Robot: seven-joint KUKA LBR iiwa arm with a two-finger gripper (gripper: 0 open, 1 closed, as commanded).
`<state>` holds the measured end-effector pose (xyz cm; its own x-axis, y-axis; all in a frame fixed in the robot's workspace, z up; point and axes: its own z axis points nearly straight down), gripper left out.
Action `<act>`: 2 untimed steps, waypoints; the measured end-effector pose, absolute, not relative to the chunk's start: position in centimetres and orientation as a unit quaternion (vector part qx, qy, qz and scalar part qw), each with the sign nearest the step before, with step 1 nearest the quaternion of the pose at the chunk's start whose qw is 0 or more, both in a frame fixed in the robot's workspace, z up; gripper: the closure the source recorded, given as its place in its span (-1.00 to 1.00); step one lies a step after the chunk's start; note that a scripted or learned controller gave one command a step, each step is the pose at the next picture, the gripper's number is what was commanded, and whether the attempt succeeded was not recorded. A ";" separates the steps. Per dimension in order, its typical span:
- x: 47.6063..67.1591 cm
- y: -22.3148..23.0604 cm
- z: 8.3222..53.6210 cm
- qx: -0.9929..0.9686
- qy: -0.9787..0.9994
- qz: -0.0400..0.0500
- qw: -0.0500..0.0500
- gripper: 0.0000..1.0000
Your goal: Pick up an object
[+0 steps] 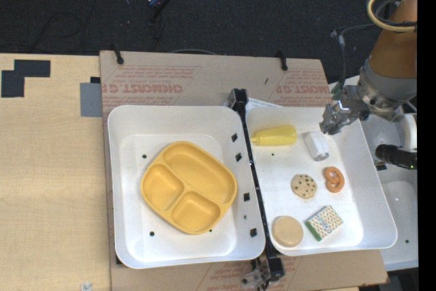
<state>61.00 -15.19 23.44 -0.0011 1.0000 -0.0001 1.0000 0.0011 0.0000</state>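
The left bin point(129, 146) holds a yellow divided tray point(189, 186), set at a slant. The right bin point(371, 180) holds a yellow bottle point(274, 136), a white cylinder point(315, 145), a pretzel point(334, 178), a cookie point(304, 186), a tan disc point(287, 231) and a patterned packet point(324, 222). The bottle lies on its side at the far left, long axis left to right, just beside the divider. The gripper point(332, 120) hangs over the far right rim with nothing between its fingers; how wide they stand cannot be told. Bare floor lies between bottle and cookie.

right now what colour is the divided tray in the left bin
Yellow; the divided tray shows plainly in the camera view.
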 end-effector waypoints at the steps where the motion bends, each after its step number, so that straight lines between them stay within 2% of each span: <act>1: 60.6 -10.6 22.7 0.706 0.709 -0.001 -0.002 1.00; 2: 59.8 -4.5 22.8 0.705 0.709 -0.001 -0.002 1.00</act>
